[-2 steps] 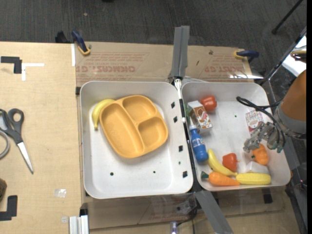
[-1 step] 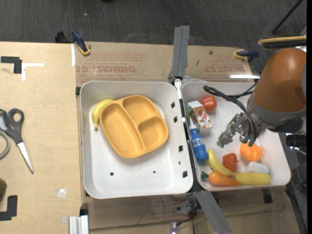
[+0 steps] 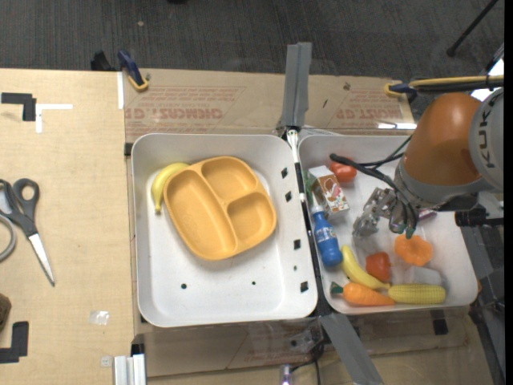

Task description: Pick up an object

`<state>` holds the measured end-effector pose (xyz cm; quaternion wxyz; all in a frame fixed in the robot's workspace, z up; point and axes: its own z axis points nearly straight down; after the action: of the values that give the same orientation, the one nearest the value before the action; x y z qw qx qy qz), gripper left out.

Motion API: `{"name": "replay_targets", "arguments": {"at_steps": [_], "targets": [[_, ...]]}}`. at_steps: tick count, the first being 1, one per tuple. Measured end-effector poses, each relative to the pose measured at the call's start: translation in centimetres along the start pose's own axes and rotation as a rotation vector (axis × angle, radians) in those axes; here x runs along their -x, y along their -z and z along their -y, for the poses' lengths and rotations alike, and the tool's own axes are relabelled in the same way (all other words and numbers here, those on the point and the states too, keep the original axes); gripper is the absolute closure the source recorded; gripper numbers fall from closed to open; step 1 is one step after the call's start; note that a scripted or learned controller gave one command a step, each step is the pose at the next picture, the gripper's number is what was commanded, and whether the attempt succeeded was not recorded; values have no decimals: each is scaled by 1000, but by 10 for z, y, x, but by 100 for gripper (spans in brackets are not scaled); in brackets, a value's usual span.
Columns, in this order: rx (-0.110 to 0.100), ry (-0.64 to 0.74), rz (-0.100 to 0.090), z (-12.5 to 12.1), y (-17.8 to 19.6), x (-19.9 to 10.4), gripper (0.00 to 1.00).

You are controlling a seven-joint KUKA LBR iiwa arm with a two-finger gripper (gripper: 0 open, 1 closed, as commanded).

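Note:
My gripper (image 3: 377, 217) hangs over the middle of the right bin (image 3: 457, 295), its grey fingers pointing down-left; nothing shows between them. Around it lie toy foods: a red tomato (image 3: 344, 172) and a small snack carton (image 3: 330, 192) to the upper left, a blue bottle (image 3: 325, 240) to the left, a yellow banana (image 3: 357, 269) and a red pepper (image 3: 377, 264) below, an orange pepper (image 3: 414, 249) to the right. A carrot (image 3: 366, 295) and a corn cob (image 3: 417, 294) lie along the bin's front wall.
The left bin (image 3: 208, 295) holds a yellow divided plate (image 3: 220, 207) with a banana (image 3: 163, 181) tucked against its left rim. Scissors (image 3: 28, 223) lie on the bench at far left. A grey divider post (image 3: 296, 87) stands between the bins at the back.

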<state>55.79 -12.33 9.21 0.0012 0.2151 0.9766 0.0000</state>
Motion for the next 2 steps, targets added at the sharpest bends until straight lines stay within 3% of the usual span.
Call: {"name": "replay_targets", "arguments": {"at_steps": [1,2], "targets": [[0,0,0,0,0,0,0],[0,160,2,-28,7,56,0]]}}
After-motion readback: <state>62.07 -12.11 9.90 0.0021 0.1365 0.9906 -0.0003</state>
